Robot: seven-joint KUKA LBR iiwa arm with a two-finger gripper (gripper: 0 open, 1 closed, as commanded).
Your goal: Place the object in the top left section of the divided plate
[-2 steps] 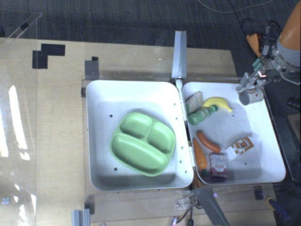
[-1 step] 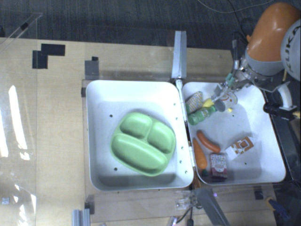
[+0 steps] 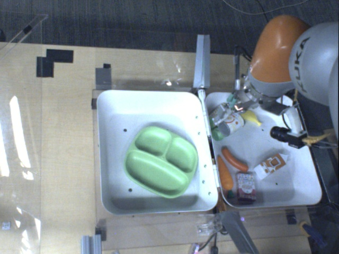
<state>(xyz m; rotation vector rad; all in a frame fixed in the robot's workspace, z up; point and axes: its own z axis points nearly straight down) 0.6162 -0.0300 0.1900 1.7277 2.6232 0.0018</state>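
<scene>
claw (image 3: 226, 116): right bin's (image 3: 307, 192) 11 o'clock corner, grip state can't tell
plate (image 3: 161, 160): left bin, 8 o'clock of claw, well apart

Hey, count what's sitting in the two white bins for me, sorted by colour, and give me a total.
Green: 1, the divided plate
Orange or red: 2, carrot and sausage
Yellow: 1, banana-like piece
Printed packets: 2, and
Total: 6

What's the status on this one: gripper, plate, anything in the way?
Gripper low in the right bin's top left corner, among small items. Green divided plate in left bin, nothing in its sections. Divider rail stands between the bins.
</scene>
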